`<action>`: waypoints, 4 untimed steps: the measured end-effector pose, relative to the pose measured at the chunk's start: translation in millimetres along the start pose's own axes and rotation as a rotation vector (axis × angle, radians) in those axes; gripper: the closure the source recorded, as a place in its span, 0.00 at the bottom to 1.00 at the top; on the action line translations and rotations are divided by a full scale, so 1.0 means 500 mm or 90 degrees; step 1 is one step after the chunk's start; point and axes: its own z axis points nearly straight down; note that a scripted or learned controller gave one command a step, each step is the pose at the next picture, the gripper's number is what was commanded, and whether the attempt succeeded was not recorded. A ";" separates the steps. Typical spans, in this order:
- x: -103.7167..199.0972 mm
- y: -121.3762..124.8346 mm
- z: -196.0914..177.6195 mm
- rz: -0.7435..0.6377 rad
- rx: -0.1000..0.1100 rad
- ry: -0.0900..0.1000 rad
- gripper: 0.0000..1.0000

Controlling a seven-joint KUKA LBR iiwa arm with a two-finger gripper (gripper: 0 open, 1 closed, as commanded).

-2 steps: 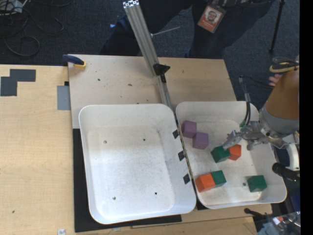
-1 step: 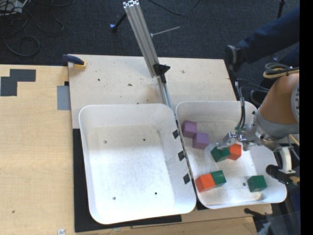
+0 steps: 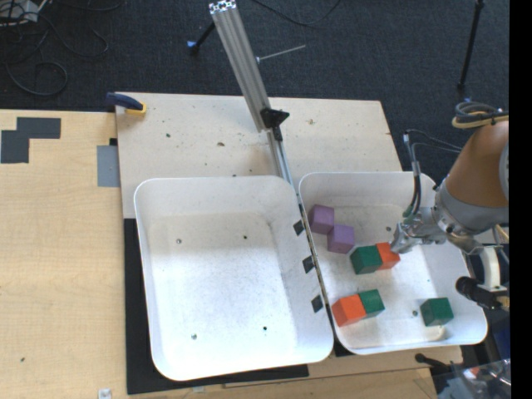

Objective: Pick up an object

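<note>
You are seeing the gripper [image 3: 405,238] hovering just right of the orange-and-green block [image 3: 375,258], its long axis running left; finger state cannot be told.

No readable text, label, brand, number or sign appears on anything here.

Right bin, right of frame: 2 purple blocks [image 3: 331,229] touching, a green-orange pair [image 3: 374,258] mid-bin, an orange-green pair [image 3: 358,306] lower, 1 green block [image 3: 436,311] lower right.
</note>
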 end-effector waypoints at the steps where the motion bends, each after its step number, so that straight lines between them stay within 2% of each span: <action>1: -0.015 -0.010 -0.093 0.001 0.010 0.002 1.00; 3: -0.020 -0.003 -0.305 -0.003 0.009 0.002 1.00; 4: 0.085 -0.016 -0.270 -0.004 0.014 0.004 1.00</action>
